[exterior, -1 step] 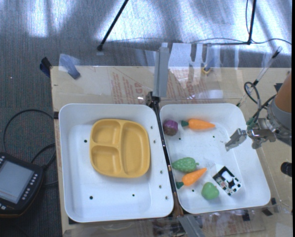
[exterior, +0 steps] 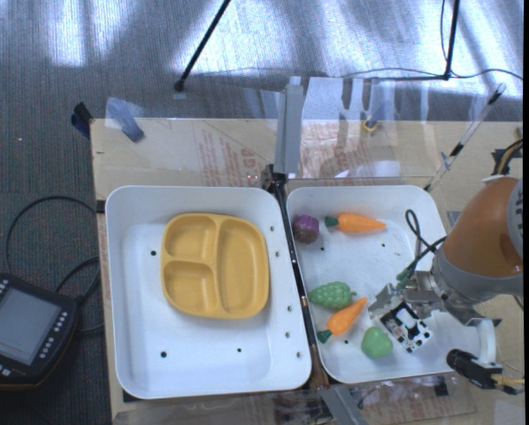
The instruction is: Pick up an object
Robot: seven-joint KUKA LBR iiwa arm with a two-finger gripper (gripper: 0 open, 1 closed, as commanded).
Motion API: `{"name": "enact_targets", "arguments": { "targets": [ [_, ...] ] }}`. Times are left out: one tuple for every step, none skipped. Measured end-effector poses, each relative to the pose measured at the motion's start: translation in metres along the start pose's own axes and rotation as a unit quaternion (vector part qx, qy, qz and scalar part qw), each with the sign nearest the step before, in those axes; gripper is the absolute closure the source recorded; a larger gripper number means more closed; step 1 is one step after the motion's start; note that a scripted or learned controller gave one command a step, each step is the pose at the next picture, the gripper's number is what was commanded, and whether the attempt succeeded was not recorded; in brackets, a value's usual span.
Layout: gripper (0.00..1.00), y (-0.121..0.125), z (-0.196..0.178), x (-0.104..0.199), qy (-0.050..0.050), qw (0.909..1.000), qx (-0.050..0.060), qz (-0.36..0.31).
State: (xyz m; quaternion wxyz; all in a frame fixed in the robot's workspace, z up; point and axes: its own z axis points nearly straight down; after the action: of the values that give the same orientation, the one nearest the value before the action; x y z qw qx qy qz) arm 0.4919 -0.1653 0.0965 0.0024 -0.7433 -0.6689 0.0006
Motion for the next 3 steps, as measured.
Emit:
{"name": "enact_targets", "arguments": {
  "targets": [
    [0.00, 0.028, 0.011, 0.006, 0.000, 0.9964, 0.002, 0.085],
    [0.00, -0.014, 0.011, -0.026, 0.000, 0.9963, 0.002, 0.085],
    [1.00, -0.015, 0.001, -0.027, 0.001, 0.9961, 0.003, 0.089]
  ]
}}
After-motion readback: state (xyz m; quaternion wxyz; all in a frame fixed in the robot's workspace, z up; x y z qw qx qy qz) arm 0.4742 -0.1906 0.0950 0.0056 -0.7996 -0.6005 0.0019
